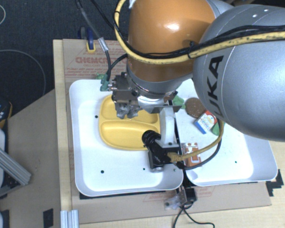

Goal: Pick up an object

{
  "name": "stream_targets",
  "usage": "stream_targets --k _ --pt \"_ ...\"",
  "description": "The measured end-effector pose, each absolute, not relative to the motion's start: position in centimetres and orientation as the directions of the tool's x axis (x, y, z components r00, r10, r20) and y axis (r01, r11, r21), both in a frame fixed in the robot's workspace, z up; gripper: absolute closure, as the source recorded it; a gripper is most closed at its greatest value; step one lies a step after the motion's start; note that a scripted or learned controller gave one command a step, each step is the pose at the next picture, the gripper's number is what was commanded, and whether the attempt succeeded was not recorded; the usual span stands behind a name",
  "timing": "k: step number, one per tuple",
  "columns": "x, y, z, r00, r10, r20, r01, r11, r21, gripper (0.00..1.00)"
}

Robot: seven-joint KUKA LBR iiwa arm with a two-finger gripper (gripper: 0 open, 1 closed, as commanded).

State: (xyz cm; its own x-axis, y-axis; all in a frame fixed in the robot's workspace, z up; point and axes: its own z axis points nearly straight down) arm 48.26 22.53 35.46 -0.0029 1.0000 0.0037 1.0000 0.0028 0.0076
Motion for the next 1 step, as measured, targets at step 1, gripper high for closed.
stream_targets --k 1 --pt "50.34 18.84 28.56 0.005 1.000 -0.003 1.000 -0.005 -0.008 1.00"
